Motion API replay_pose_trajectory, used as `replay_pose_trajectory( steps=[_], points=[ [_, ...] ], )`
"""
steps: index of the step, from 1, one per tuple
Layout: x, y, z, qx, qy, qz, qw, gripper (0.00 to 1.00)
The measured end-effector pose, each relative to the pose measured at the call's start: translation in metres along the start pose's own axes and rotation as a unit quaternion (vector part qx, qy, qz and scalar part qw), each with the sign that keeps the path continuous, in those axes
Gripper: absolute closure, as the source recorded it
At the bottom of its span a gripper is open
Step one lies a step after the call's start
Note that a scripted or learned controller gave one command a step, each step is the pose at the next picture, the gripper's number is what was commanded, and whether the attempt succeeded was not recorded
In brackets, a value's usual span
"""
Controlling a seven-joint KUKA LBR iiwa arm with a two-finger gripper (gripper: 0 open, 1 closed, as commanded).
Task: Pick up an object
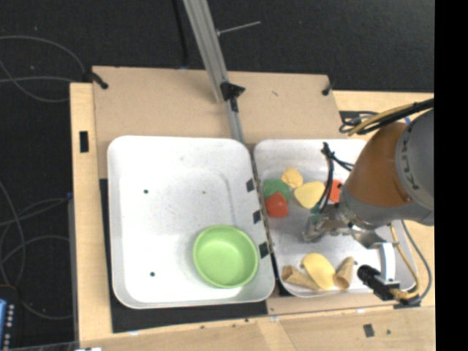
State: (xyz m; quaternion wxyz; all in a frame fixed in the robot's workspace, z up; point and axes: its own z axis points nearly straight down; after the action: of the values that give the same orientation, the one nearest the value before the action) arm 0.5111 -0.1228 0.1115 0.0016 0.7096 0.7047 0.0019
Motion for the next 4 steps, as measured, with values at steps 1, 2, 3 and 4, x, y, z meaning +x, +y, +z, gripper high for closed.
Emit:
replay_pose_trajectory(
  steps=[1,2,3,4],
  points=[
    [0.004,-0.006,-0.049,0.000,0.000,-0.005,1.0000,1.00],
    [0.011,-0.009,-0.100,-0.001,0.000,-0.006,1.0000,1.00],
    [0.011,-0.007,-0.131,0.000,-0.001,-0.006,1.0000,1.00],
    [0.069,0.005,-0.133,0.001,0.001,-0.008,1.0000,1.00]
  ],
)
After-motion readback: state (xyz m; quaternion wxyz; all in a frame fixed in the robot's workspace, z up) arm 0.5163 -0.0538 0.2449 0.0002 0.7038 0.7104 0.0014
